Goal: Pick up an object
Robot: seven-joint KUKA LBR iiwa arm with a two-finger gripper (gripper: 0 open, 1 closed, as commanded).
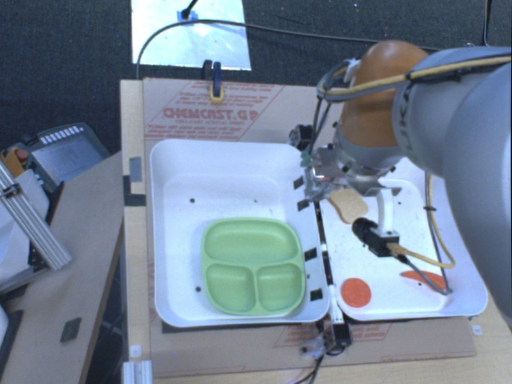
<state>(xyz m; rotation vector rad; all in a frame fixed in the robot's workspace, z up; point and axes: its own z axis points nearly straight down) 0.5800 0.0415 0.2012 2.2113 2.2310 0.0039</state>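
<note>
the pick is not done yet, as far as can be judged. the gripper [320, 178] hangs low over the inner edge of the right bin [468, 298], close to the wall where the two bins meet. the grey arm [456, 126] covers much of what is beneath it. whether the gripper is open or closed cannot be told from this angle, and nothing can be seen in its hold.

the nearest candidate is a tan slice [349, 206], something like a piece of toast. it lies on the floor of the right bin, just beside the gripper on the near side, partly tucked under the wrist. an orange disc [356, 292] sits near the front of the same bin, well apart from the gripper. a thin red-orange piece [422, 278] lies toward the bin's right side. in the left bin [172, 214] a green divided plate [254, 265] rests flat toward the front right corner. all four look to be resting in their bins, so the grasp and the lift are both left to do.

the bins sit on a sheet of cardboard [240, 106] with red print, held at the back by a clamp [214, 81] with a yellow tip. behind it hangs dark cloth [64, 46] with a shiny silver panel [192, 22] fixed to it, and a cable runs across the panel. to the left is a wooden table [84, 254] with a metal rail [32, 222] and a grey device [68, 154] on it.
</note>
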